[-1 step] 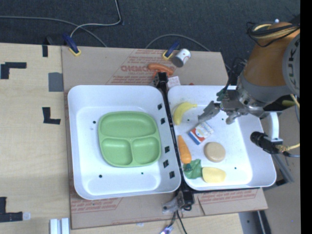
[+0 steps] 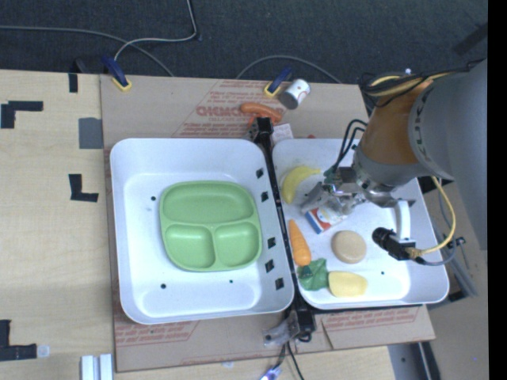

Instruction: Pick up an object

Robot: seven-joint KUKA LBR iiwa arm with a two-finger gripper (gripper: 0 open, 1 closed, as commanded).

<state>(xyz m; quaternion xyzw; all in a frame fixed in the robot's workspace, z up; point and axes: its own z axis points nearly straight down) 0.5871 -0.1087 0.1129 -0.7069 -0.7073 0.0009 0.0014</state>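
The pincer [image 2: 331,199] hangs low in the right bin [image 2: 432,291], above a small red, white and blue packet [image 2: 316,221]; its spread cannot be told.

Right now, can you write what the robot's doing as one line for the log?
pincer: low in right bin, above small red-and-blue item | near: yellow toy, carrot | green tray: left bin
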